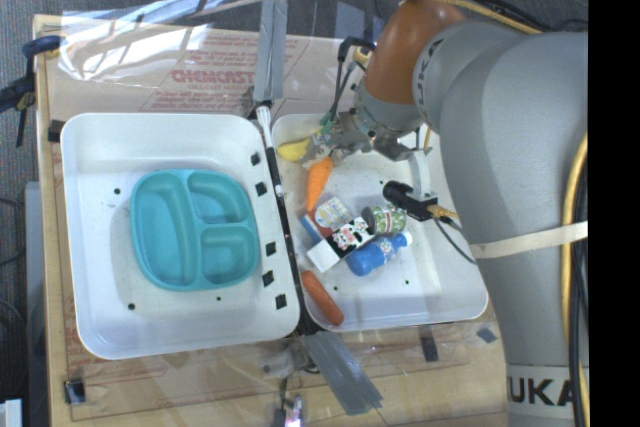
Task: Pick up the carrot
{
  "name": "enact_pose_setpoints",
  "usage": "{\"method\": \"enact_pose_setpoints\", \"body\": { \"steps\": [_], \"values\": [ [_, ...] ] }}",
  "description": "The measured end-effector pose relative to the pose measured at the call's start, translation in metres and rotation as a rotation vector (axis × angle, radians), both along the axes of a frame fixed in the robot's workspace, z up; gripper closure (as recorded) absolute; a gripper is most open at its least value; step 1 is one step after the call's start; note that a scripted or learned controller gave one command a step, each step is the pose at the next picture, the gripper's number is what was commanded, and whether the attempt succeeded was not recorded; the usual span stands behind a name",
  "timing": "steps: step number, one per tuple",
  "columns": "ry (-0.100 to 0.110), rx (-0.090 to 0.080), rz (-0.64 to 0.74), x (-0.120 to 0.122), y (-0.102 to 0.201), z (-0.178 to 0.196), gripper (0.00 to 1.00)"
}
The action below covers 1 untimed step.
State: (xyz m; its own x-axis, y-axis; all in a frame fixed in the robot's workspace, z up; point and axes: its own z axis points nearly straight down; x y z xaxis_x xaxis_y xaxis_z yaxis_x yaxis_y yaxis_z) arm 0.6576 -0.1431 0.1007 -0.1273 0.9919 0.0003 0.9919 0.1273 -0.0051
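Carrot [318,185], the orange tapered one, lies in the shallow white bin on the right [455,300], up in that bin's upper left part, close to the dividing wall. It runs on a slight slant, thick end toward the top of the frame.

And right there at that upper end is the pincer [332,143], hanging off the grey arm with the orange band [470,115], which fills the right side of the frame. It sits just at the carrot's top end. Is it wide or narrow? From this angle, cannot tell, and the view shows nothing gripped.

Just left of the pincer, a small yellow curved piece [291,151] rests against the bin's upper left corner.

Below the carrot, a cluster in mid-bin: a green round can [385,219], a blue plastic bottle [378,255] lying on its side, a black-and-white patterned carton [349,236], a white block [322,258]. Lower still, an orange-red elongated piece [323,299] lies by the bin's lower left wall.

Over on the left, the other shallow white bin [90,175] holds a teal sectioned plastic tray [150,215]. Both bins sit on the wooden table [180,380].
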Motion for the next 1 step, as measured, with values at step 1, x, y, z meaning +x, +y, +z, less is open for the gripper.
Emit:
{"method": "enact_pose_setpoints", "body": {
  "steps": [1],
  "values": [
    [-0.003, 0.000, -0.049, -0.0004, 0.0547, 0.1343, 1.00]
  ]
}}
